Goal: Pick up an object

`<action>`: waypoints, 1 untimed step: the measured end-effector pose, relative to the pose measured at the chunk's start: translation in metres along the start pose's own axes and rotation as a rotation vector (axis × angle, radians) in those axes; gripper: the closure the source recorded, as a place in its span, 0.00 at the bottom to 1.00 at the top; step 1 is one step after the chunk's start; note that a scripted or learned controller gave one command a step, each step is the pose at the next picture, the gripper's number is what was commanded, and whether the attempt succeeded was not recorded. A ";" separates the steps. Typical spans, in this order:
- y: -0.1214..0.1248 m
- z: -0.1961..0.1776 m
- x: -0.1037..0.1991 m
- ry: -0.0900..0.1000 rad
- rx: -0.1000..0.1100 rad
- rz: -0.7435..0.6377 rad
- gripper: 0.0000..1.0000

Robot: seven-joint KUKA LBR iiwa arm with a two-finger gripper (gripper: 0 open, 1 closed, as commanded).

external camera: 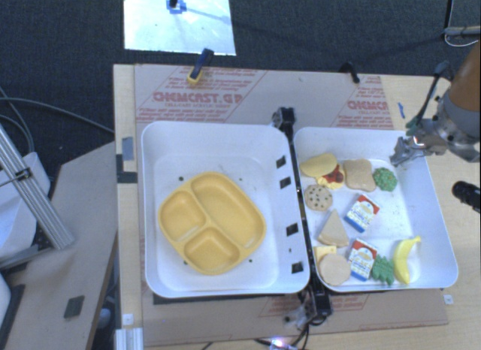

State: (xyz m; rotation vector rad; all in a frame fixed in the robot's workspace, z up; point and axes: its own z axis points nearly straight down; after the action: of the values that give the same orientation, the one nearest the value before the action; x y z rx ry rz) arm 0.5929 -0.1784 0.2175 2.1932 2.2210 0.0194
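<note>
Now the bench (248,89) carries two white bins side by side, and I take the right bin (440,228) as the landmark for all places. To its left, touching along a black hinge strip, stands the left bin (161,153), with a yellow divided tray (212,222) lying in it. The grey arm (462,104) comes in above the upper right corner of the right bin. Its gripper (403,151) hangs over the upper right part of that bin, just beside the green broccoli (386,179); I cannot tell from this view how its tips stand, and nothing shows between them. Inside the right bin the toy foods lie scattered: a slice of toast (359,175) near the top, a yellow bun (319,165) at the upper left, a chocolate cookie (319,197) below it, two small cartons (361,212) in the middle and lower part, and a banana (406,257) at the lower right.
</note>
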 end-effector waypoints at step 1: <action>-0.046 0.116 0.036 0.003 0.011 0.010 1.00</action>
State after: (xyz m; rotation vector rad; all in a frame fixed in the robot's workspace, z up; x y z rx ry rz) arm 0.5492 -0.1441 0.1000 2.2112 2.2169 0.0109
